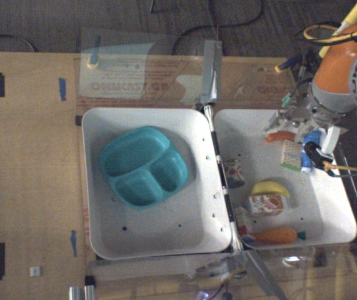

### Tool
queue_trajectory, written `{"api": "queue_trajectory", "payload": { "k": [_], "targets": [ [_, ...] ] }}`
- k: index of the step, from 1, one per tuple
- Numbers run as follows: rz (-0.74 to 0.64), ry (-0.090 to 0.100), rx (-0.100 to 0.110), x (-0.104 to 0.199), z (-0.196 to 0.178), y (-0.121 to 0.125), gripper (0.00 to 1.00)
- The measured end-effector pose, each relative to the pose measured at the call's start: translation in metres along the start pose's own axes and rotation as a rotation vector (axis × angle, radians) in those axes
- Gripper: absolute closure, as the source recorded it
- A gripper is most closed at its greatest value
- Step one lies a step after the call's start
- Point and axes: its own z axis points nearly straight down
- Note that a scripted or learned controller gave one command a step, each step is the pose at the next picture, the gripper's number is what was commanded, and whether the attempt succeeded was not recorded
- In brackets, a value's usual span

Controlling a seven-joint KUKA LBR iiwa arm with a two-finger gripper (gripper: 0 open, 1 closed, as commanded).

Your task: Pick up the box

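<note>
Gripper [294, 125] over R bin [334, 224], far-right part. Card [290, 154] just below fingers. Box [266, 204] well below, banana [270, 188] touching its top; carrot [276, 235] nearer still. Can [233, 171] left by divider. Tray [143, 166] in L bin [165, 236], far left.

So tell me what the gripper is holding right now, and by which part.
Cannot be told. The gripper sits low over the right bin by a small green-patterned box, but the wrist hides any contact.
</note>
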Motion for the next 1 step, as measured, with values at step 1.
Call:
{"api": "queue_trajectory", "payload": {
  "k": [1],
  "targets": [
    [0.127, 0.016, 0.006, -0.0012, 0.0157, 0.0125, 0.00]
  ]
}}
